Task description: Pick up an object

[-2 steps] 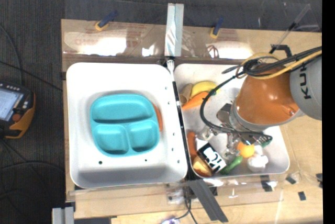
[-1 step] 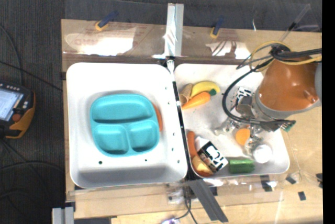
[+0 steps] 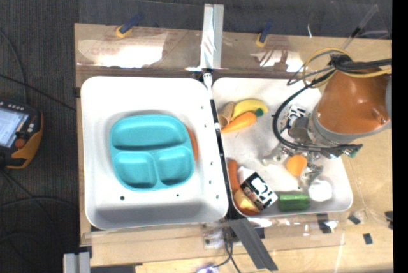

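2 white bins point(image 3: 89, 138) sit on the table. Claw point(image 3: 296, 163), fingers spread, straddles a small round orange fruit point(image 3: 295, 165) in the right bin; pressing unevenly could roll it away.

The left bin point(image 3: 95, 201) looks like smooth white plastic with a soft sheen, and the right bin point(image 3: 338, 198) beside it matches. Inside the left bin, the turquoise tray point(image 3: 152, 150) is glossy moulded plastic. Beyond the bins, clear plastic sheeting point(image 3: 159, 48) throws bright glare over the pale wood surface point(image 3: 376, 227). Right of the tray, the banana point(image 3: 245, 106) and carrot point(image 3: 239, 123) have a smooth plastic look. The arm's orange band point(image 3: 350, 103) seems matt; the gripper point(image 3: 294, 160) parts look metallic.
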Controlling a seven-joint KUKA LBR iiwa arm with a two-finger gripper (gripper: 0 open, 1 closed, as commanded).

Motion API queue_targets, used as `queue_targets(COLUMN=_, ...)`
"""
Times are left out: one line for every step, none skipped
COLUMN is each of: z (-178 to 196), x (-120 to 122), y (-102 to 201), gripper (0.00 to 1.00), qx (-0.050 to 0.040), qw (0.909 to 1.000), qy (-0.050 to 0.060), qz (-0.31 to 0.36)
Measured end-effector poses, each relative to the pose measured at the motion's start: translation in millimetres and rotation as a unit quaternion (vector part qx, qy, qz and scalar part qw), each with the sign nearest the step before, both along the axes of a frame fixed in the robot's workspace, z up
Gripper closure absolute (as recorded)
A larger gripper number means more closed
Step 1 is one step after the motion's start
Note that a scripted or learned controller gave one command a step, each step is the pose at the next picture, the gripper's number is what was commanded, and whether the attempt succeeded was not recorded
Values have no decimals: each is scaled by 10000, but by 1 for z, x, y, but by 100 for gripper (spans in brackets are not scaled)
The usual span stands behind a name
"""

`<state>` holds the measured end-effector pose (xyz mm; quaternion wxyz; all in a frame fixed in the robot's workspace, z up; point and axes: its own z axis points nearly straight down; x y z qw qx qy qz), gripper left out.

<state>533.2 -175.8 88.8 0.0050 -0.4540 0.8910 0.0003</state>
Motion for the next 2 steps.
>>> queue_targets(z=7, x=0, y=1, gripper=100, qx=12, qw=10000, qy=16, qz=-11)
queue_targets(z=1, x=34, y=-44, gripper=100, qx=-1, qw=9993, qy=9, qz=-373)
